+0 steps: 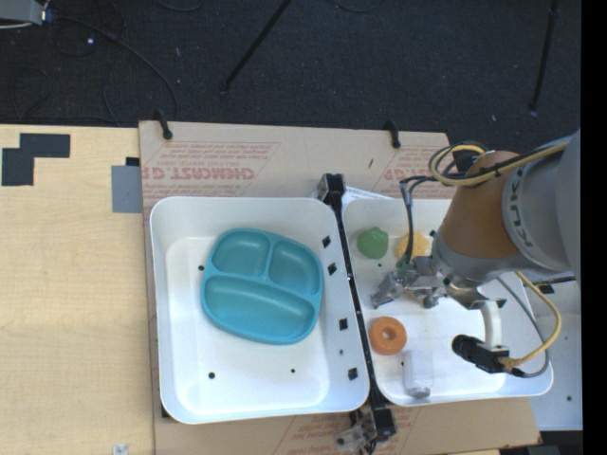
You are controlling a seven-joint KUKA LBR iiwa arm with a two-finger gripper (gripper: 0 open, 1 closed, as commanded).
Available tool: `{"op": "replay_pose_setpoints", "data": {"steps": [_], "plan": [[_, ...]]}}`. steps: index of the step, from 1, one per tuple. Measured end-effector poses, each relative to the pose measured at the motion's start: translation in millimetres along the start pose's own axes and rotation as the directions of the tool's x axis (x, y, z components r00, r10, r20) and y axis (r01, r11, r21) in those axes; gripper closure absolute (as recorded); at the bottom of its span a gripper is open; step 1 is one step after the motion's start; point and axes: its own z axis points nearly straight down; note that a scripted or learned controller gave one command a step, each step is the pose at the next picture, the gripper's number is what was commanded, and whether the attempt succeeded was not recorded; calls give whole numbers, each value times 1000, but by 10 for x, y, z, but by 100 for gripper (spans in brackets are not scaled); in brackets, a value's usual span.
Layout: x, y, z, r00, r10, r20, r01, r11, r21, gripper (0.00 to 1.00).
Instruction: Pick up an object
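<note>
Pick not done yet. Gripper (406,287) down low in the right bin (531,382), just above the orange ring (387,335); nothing seen between its fingers, open-or-clenched impossible to tell. Green piece (373,243) and yellow piece (413,246) just beyond the ring, pale cylinder (415,374) just below it. Teal divided plate (263,285) well left of the ring, untouched. Grasp and lift still left.

The arm (512,221) is cut off by the right edge and hides part of the right bin (531,373). The yellow object (414,245) is half covered by cables. The small pale object (415,373) is perhaps a transparent container, too blurred to identify.
</note>
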Motion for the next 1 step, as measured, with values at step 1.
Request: {"op": "replay_pose_setpoints", "data": {"steps": [1], "plan": [[-16, 6, -131, 1000, 5, 0, -5, 1000, -2, 100]]}}
